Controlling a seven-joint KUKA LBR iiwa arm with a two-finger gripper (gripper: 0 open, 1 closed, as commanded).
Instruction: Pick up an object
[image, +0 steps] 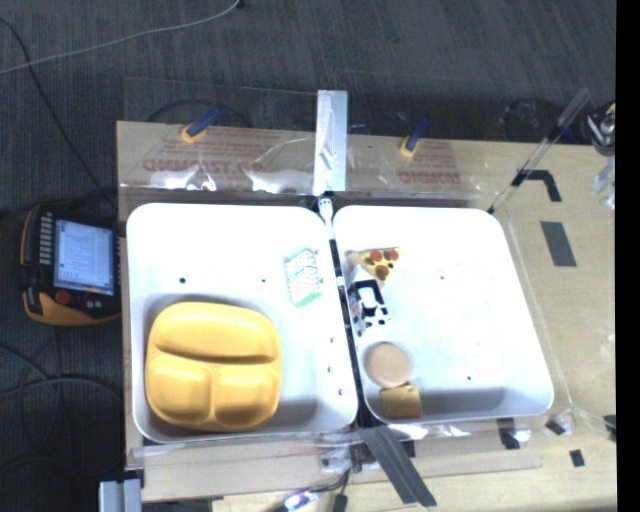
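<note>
White plastic bins, shallow, rounded corners, set side by side and touching along a centre seam on a plywood bench (580, 330).

Left bin (200, 240):
- Yellow lobed block (212, 364), glossy and smooth. It's a rounded loaf shape with one wide upper lobe and two lower ones, and it takes up the near-left corner.
- Small green-and-white patterned packet (303, 277), flat and rectangular, slightly tilted, near the right wall and well apart from the yellow block.

Right bin (480, 300), everything in a line along the left wall:
- Toy pizza slice (378, 261), orange with red spots, nearest the far edge.
- Black-and-white object (368, 303) just below it, shape too small to make out.
- Tan round disc (388, 363), matte.
- Brown-gold block (401, 402) touching the disc, at the near-left corner.

Crinkled clear plastic sheet (250, 165) lies across the bench's far edge, held by two blue-and-yellow clamps (200, 124). Teach pendant (70, 262) sits on dark carpet off the bench's left edge.

Gripper open or closed: can't tell. No bin item is between fingers; all rest on the bin floors.
</note>
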